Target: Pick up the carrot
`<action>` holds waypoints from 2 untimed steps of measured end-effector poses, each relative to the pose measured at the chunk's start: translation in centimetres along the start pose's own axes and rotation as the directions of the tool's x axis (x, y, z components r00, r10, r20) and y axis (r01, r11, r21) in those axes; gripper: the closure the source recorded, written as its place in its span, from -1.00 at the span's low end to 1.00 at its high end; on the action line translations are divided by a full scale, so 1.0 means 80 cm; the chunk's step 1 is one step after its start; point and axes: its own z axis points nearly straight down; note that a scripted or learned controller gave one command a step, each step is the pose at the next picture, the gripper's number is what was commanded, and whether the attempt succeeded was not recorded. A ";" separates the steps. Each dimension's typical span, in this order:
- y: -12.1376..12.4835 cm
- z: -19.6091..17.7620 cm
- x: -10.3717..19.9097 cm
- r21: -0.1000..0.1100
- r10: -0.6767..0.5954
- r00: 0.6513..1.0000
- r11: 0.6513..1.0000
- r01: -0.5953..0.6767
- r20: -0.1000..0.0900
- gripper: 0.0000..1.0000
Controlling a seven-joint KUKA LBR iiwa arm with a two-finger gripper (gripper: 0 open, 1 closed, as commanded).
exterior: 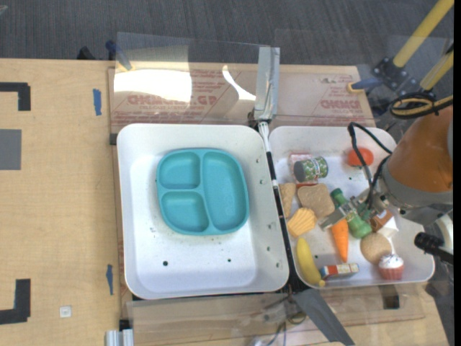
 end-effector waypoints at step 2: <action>0.011 -0.019 0.021 -0.011 0.089 0.996 0.996 -0.089 0.022 1.00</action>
